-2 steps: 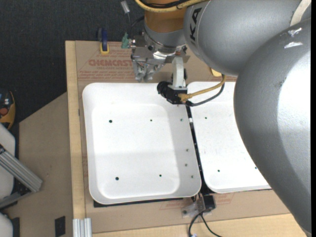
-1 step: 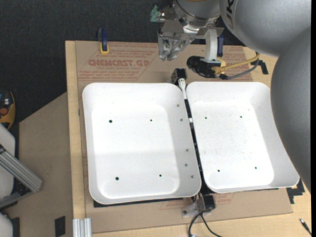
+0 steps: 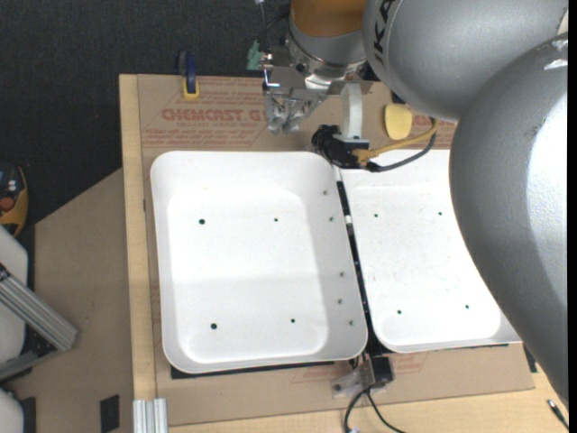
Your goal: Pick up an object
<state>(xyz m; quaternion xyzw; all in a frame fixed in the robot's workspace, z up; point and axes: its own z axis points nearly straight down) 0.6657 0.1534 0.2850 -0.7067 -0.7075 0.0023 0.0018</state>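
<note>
My gripper [image 3: 287,115] hangs below the orange-banded wrist [image 3: 325,12], over the brown board just beyond the far rim of the left bin [image 3: 171,242]. It is small and cluttered in the camera view, and I see no object clearly in it. A pale yellow object [image 3: 397,120] lies near the far edge of the right bin [image 3: 424,332], partly hidden by the arm. No loose objects show on the white floors of either bin.
The big grey arm [image 3: 505,152] covers the right side of the right bin. A black fitting with a cable [image 3: 335,144] sits at the far end of the seam between the bins. A blue-and-yellow clamp [image 3: 189,73] grips the board's far edge.
</note>
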